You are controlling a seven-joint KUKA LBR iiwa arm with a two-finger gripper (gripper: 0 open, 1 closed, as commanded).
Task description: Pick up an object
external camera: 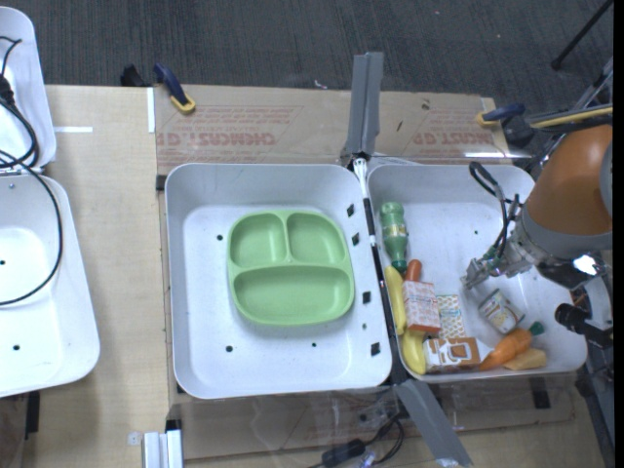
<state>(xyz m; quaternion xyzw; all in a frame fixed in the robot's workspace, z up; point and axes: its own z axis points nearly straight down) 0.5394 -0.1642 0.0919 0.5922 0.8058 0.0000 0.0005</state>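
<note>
The right bin (444,178) holds a green bottle (393,230), a yellow banana (400,310), a small red item (414,269), a pink-and-white packet (423,307), a patterned box (450,354), a small can (498,312) and an orange carrot (507,346). My gripper (485,272) hangs low over the right bin's middle right, just above and left of the can. Its metal fingers are small in this view and nothing shows between them. The grey arm with the orange band (575,188) comes in from the right.
The left bin (195,261) carries a green divided plate (290,267). A grey post (366,105) rises between the bins at the back. Blue clamps (174,88) sit on the cardboard behind. A white fixture with black cables (29,213) stands at the far left.
</note>
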